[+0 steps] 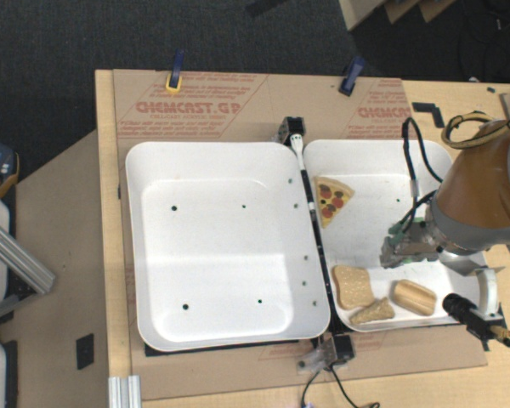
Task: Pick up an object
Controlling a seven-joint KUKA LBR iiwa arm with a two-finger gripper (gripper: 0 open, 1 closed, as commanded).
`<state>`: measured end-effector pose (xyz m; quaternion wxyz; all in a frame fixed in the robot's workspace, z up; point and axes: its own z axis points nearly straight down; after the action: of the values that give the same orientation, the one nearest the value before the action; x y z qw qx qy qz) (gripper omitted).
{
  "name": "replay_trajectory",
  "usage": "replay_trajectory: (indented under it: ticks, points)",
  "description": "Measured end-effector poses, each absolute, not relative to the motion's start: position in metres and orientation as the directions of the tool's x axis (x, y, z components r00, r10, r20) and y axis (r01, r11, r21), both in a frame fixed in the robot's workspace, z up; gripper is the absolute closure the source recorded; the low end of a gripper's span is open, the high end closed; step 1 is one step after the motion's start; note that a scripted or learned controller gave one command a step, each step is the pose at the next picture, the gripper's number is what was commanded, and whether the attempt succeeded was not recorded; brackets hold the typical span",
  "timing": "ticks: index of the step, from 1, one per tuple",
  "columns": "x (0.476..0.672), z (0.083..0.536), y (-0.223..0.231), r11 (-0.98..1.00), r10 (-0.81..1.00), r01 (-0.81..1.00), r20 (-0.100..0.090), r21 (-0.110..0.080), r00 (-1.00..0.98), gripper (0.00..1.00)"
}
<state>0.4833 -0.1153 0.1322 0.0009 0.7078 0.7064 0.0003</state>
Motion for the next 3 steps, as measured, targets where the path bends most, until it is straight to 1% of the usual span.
replay_trajectory:
  ticks: [1,2,3]
  points:
    - [0.479,0.187,-0.068,0.003,1.0,1.0,0.0,0.003,-0.003,1.0]
    - [0.481,0.184,-0.018,0.005,1.0,1.0,0.002,0.0,-0.005,1.0]
    - [0.482,0.195,-0.021,0.001,1.0,1.0,0.0,0.002,-0.001,1.0]
